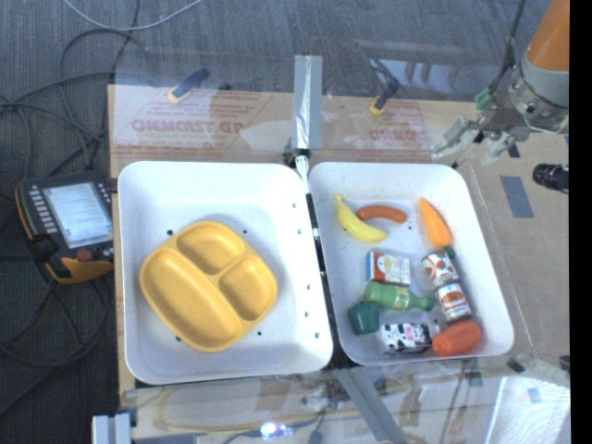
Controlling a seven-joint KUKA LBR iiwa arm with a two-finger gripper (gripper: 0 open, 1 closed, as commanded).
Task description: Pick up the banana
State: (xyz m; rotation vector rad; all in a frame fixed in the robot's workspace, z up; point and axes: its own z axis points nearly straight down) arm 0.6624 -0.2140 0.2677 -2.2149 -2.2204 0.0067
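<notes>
Right bin [481, 248] near edge: I see a green bottle [396, 296], a cow-print carton [404, 337] and an orange piece [457, 339]
Left bin [129, 248]: I see a yellow sectioned plate [209, 285] in its middle
Banana [357, 221]: lies in the right bin's far left corner, just beside a red sausage [382, 214], with a carrot [435, 222] toward the far right
Gripper [479, 140]: I see it beyond the right bin's far right corner, over the bench, fingers spread wide, nothing between them

Banana [357, 223] in right bin [481, 239] beside sausage [381, 214], yellow tray [208, 285] in left bin [139, 192], gripper [479, 140] above right bin's far corner
</notes>
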